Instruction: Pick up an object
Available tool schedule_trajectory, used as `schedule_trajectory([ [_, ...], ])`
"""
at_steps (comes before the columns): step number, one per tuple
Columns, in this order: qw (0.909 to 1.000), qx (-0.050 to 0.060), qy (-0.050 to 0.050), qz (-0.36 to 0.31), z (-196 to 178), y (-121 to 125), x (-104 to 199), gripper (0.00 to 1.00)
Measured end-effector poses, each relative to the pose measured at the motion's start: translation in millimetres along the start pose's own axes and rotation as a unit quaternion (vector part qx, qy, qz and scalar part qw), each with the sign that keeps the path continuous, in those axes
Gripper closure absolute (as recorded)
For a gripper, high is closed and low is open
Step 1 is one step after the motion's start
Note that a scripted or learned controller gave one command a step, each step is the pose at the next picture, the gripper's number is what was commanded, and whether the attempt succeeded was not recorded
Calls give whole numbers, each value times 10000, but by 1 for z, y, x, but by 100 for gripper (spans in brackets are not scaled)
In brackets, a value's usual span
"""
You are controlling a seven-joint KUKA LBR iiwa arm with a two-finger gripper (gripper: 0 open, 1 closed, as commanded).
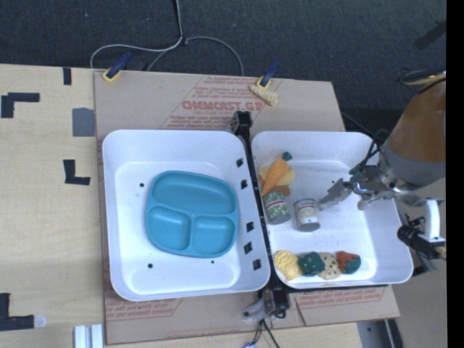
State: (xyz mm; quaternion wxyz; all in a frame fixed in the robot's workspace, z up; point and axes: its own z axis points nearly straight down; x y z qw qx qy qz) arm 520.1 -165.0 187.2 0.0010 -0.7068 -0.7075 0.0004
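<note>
The can (307,214) is lying in the right bin (384,267), beside the jar (276,207). You are seeing the claw (332,194) hovering just right of it, fingers spread, gripping nothing. It is probably light, stiff and slippery; take it across its round sides.

Two white bins (116,194), one blue tray (192,214), two small cans (307,214), one carrot (275,176), four toy foods (317,264) at five o'clock

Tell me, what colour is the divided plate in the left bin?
The divided plate is light blue, seen clearly in the camera view from above.
</note>
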Motion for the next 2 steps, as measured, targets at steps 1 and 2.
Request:
schedule_trajectory([
  [1, 10000, -44, -44, 25, 91, 10, 37, 0],
  [2, 10000, -2, -10, 6, 84, 8, 41, 100],
])
